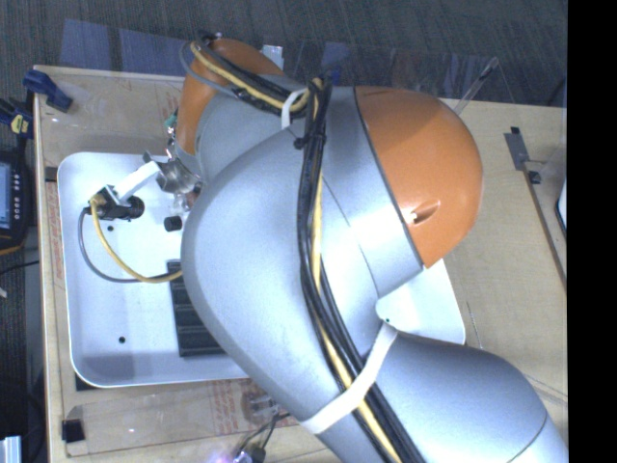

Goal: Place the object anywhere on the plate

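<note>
My arm (318,258) covers most of the view and hides the right bin. Its orange wrist (207,99) reaches over the far side of the left white bin (111,331). The gripper (175,183) hangs below the wrist over the bin's upper part, mostly hidden by its own mount. A dark ribbed rectangular thing (190,318) lies on the bin floor, half under the arm; I cannot tell whether it is the plate or the object. A small black piece (173,224) sits just below the gripper.
A white bracket with a black end (118,204) sticks out left of the gripper, and a yellow cable (106,263) loops from it over the bin floor. A tiny dark speck (122,339) lies near the bin's front. Wooden bench (501,220) surrounds the bins.
</note>
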You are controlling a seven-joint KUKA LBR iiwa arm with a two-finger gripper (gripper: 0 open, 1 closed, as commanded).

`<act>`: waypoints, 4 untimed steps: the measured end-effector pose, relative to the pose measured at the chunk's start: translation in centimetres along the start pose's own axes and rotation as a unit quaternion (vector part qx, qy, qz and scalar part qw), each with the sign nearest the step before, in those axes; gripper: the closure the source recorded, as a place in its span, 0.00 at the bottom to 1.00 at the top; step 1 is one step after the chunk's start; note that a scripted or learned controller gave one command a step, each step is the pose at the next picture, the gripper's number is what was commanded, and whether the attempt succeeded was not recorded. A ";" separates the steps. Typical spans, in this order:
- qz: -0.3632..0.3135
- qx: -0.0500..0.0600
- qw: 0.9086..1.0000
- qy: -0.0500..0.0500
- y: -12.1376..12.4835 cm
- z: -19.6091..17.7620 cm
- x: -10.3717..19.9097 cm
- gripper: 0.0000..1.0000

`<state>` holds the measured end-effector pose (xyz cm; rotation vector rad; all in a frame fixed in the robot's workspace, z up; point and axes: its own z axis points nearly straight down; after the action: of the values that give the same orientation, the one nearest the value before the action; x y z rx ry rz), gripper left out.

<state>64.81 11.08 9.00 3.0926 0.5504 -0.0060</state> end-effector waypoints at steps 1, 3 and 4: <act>-0.084 0.003 0.996 -0.001 -9.5 -6.5 -7.4 1.00; -0.368 0.003 0.930 -0.001 -3.5 -8.3 0.4 1.00; -0.527 0.000 0.850 0.002 -3.7 -18.1 2.1 1.00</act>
<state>65.56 15.25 27.05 2.3395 2.0997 0.0010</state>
